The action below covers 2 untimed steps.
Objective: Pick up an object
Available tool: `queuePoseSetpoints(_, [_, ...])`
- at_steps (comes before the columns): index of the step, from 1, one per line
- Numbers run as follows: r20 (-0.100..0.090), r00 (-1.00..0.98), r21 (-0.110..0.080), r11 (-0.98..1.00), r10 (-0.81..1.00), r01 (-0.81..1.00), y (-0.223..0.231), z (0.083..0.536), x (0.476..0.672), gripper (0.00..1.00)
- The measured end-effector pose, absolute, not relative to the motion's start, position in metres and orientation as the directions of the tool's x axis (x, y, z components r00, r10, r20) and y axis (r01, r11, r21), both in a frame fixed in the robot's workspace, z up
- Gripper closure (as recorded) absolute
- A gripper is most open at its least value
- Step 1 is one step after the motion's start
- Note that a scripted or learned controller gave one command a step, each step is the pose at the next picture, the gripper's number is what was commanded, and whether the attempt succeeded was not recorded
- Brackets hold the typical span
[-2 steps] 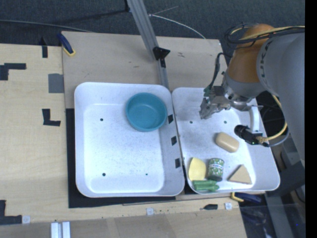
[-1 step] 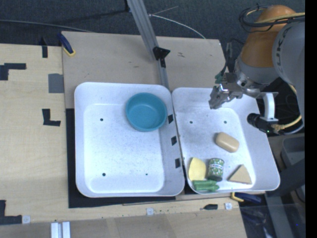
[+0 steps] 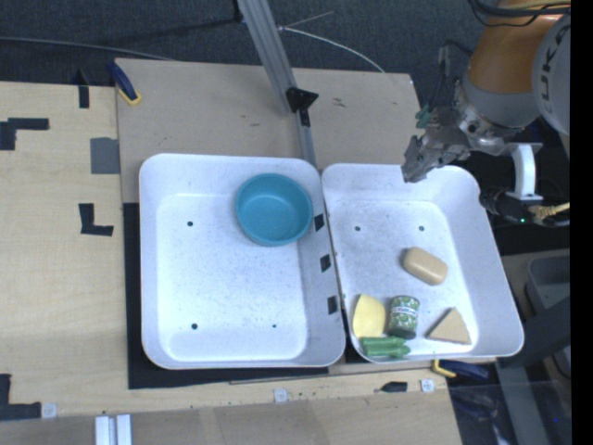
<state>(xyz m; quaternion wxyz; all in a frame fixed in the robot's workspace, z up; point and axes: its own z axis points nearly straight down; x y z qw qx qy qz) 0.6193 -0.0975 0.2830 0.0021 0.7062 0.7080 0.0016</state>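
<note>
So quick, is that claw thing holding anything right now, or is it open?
Gripper: above the far edge of the right bin, nothing seen in it; open or closed cannot be told.

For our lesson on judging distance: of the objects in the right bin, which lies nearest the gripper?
The tan oval block. It sits alone mid-bin, closer to the gripper than the others, clustered along the bin's near edge.

One fixed camera looks down at a slant from above the worktop [image 3: 56, 248]. It stands back far enough to take in both white bins [image 3: 167, 341] whole, with the arm [image 3: 514, 54] entering from the right of them.
</note>
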Motion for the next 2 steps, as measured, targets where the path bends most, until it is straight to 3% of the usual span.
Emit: queuePoseSetpoints(2, [0.000, -0.006, -0.002, 0.006, 1.000, 1.000, 0.010, 0.269, 0.642, 1.00])
